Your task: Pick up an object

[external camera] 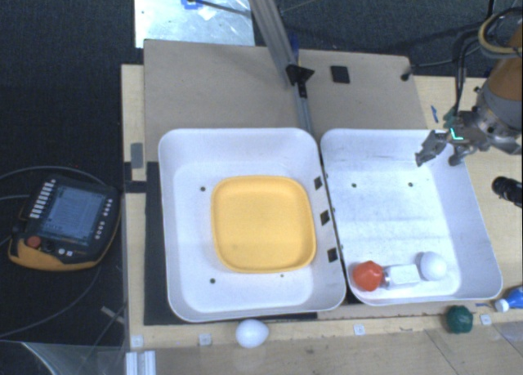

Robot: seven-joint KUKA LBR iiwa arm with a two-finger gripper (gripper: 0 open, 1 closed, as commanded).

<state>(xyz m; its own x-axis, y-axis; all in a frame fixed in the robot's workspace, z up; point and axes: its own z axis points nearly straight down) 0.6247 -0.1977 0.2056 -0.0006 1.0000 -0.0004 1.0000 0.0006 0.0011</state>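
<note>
In the right bin (409, 210), near its front edge, lie a red ball (368, 275), a small white block (401, 274) and a white ball (432, 265) in a row. A yellow square plate (264, 222) rests in the left bin (184, 226). My gripper (441, 153) hangs over the right bin's far right corner, far from those objects. Its two dark fingers are spread apart with nothing between them.
A white egg-shaped object (252, 332) lies on the bench in front of the left bin. A dark green ball (459, 319) and a blue-capped item (511, 301) sit by the right bin's front corner. A teach pendant (61, 225) lies to the left.
</note>
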